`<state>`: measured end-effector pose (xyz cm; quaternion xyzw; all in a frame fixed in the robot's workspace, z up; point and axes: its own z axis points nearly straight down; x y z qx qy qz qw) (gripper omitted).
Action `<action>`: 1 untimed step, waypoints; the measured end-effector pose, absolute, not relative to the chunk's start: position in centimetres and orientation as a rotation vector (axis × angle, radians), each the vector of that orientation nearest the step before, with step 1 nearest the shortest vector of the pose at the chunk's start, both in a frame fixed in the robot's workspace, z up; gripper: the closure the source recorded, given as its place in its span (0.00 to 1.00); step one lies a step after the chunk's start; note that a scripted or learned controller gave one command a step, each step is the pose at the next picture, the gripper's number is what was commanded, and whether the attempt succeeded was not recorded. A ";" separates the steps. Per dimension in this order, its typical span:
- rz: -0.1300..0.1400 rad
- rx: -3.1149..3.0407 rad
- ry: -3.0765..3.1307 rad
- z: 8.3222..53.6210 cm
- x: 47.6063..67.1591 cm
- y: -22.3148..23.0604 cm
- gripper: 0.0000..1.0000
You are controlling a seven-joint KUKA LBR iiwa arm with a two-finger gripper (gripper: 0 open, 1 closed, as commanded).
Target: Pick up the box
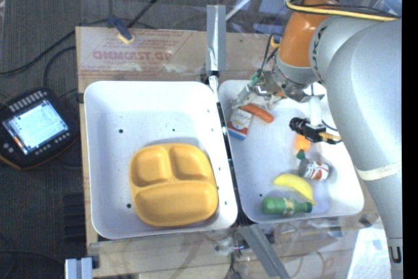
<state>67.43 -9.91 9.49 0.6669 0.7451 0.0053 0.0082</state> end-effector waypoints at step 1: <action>0.020 1.974 2.418 9.6 62.4 -10.0 0.00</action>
